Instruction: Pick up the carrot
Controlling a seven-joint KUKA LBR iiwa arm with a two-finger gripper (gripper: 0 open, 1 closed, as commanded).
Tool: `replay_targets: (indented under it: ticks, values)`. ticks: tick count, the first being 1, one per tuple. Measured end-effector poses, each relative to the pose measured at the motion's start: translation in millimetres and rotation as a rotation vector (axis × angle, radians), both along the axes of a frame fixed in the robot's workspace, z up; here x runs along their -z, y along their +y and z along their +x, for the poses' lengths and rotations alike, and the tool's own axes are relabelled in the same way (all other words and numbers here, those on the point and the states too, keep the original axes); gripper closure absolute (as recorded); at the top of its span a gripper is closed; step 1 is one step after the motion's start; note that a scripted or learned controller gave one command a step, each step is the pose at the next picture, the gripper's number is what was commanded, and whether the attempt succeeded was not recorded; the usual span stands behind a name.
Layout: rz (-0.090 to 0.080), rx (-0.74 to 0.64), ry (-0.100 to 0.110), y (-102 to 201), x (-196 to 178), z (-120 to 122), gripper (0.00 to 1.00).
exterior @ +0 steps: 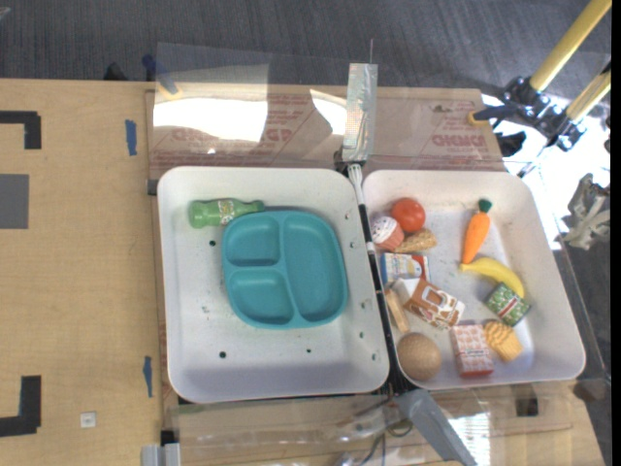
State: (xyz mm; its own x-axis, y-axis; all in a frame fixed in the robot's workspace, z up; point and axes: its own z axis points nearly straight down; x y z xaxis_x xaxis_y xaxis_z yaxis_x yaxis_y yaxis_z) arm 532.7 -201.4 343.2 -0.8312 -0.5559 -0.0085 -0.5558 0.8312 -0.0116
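The carrot [473,235] is orange with a small green top and lies near the back of the right bin [543,260], pointing toward the front, free of any grip. A yellow banana [498,276] lies just in front of its tip. A grey mechanical part that looks like my gripper [585,212] sits at the right edge of the view, outside the bin and to the right of the carrot, well apart from it.
The right bin also holds a red tomato [408,214], a green can [506,305], small cartons [472,349], a brown round item [418,354] and other toy foods. The left bin [184,338] holds a teal divided plate [284,267] and a green bottle [223,211].
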Motion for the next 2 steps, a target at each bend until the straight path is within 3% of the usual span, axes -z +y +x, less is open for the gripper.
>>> replay_targets:
  ticks: [1, 2]
  values:
    - [0.003, -0.12, 0.004, -22, -1, 13, 1.0]
    - [0.006, -0.127, 0.012, -22, 54, -37, 1.0]
